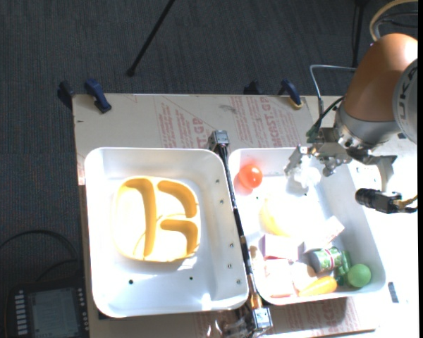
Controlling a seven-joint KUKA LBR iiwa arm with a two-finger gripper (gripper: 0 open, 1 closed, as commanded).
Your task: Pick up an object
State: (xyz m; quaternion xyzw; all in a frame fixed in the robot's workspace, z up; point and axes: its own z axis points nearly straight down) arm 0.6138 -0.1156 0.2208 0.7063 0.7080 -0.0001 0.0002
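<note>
A grey robot arm [381, 76] with an orange upper section reaches in from the right over a counter [169, 122] topped with a printed cardboard sheet, on which two shallow white bins sit side by side. The right bin [370, 241] is the landmark here. The arm's pincer [311, 162] hangs over this bin's far end, just inside its back rim, and something white and crumpled [304, 178] sits right at its tip; whether the pincer is open, closed, or gripping that white thing cannot be told from this angle. Inside the right bin, a red-orange ball [250, 175] lies near the far left corner, to the left of the pincer. A pale yellow banana-like piece [273, 220] lies along the bin's left side toward the middle. The near end of the bin is crowded: white and pinkish box-shaped items [282, 259] lie against the near left, a small can with a green label [327, 260] lies on its side beside them, a green ball [359, 274] rests in the near right corner, and an orange carrot-shaped piece [317, 286] lies along the near rim. To the left of the right bin, touching it along a dark seam, the left bin [106, 287] holds a yellow divided tray [156, 218] near its centre. Blue clamps [96, 95] grip the counter's far edge.
</note>
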